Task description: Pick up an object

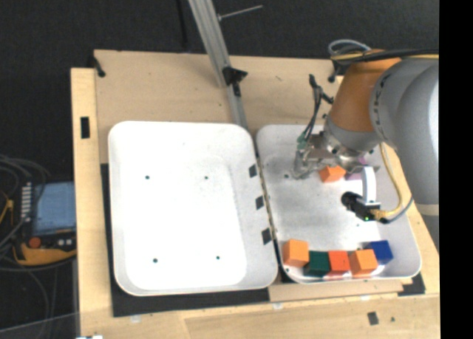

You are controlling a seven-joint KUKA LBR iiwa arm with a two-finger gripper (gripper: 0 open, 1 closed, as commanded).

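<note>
Bins: two shallow white bins, side by side. The left bin [185,204] sits at 9 o'clock of the bench, the right bin [310,212] at 3 o'clock.

Blocks: six visible, all in the right bin.
- Orange: four. Three lie along the 6 o'clock rim [296,252], [338,261], [363,261]; one lies toward 12 o'clock [332,174], just beside the arm's wrist.
- Green: one [318,262], at the 6 o'clock rim.
- Blue: one [380,250], at 5 o'clock.

Arms: one [384,123].
</note>
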